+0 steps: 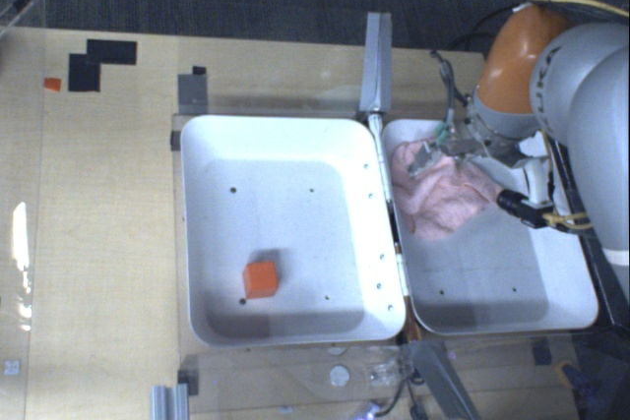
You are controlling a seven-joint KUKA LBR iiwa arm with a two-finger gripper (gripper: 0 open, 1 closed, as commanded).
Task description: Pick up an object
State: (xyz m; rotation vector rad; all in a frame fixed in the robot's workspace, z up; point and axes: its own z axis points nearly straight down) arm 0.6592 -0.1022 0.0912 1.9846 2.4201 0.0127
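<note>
A crumpled pink cloth (443, 195) lies in the upper left part of the right bin (512, 295), close to the wall shared with the left bin. My gripper (436, 152) is low over the cloth's upper edge, touching or nearly touching it, with the grey arm and orange band coming in from the upper right. An orange block (261, 279) rests on the floor of the left bin (295, 152), towards its near left corner, far from the gripper.
A grey metal post (374, 64) stands at the back between the two bins. On the bench at the far left lie black blocks (98, 62) and a small orange piece (52, 85).
</note>
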